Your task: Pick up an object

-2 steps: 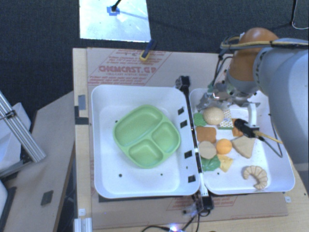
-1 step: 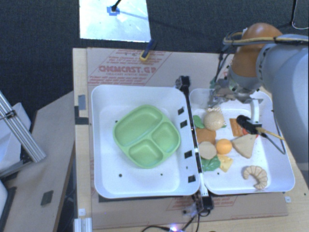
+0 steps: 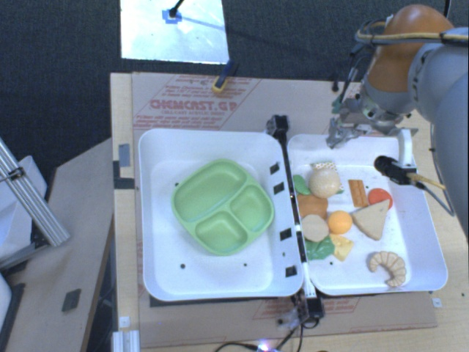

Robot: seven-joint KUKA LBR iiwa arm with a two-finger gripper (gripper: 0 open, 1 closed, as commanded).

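My gripper [image 3: 343,135] hangs over the far left corner of the right bin [image 3: 429,259], with nothing seen between its jaws. Just in front of it, toward the bin's middle, lies a cream round food piece [image 3: 325,182]. Around that are an orange ball [image 3: 338,221], a tan wedge [image 3: 371,218], a red slice [image 3: 380,195], an orange cracker strip [image 3: 357,193], a pale curled shrimp [image 3: 388,266], a green leaf [image 3: 319,250] and a small yellow piece [image 3: 341,248].
The left bin [image 3: 165,270] bears a light green divided plate [image 3: 220,207]. A black divider strip [image 3: 287,204] runs between the two bins. The arm's grey body and orange band [image 3: 410,31] fill the upper right. A cardboard sheet [image 3: 194,105] lies under the bins.
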